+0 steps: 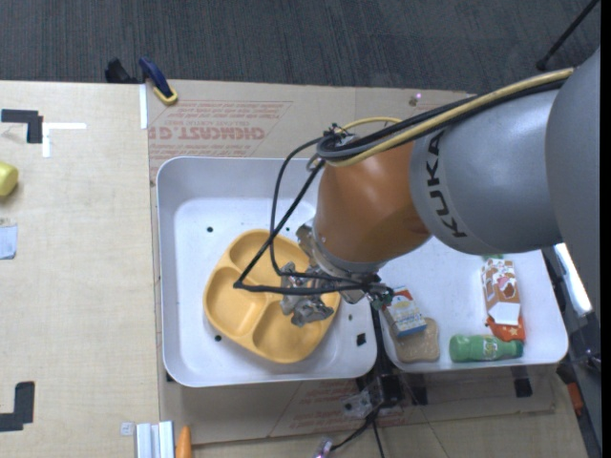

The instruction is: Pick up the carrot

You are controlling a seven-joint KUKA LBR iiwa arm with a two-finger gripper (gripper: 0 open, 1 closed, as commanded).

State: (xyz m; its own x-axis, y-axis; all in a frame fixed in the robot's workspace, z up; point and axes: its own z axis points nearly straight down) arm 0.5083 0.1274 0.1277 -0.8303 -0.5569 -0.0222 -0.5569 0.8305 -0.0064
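Note:
My gripper (307,303) hangs low over the right part of a yellow divided plate (243,294) in the left bin (181,256). The orange wrist band and grey arm cover much of that bin's right side. A small orange sliver (182,438), possibly the carrot, pokes up at the bottom edge of the view, outside the bins on the bench. I cannot see anything between the gripper's fingers from this angle.
The right bin (544,351) holds a green bottle (485,348), a red and white packet (501,299), a small blue and white carton (409,317) and a brown sponge-like block (418,343). A yellow object (6,179) lies at the far left of the bench.

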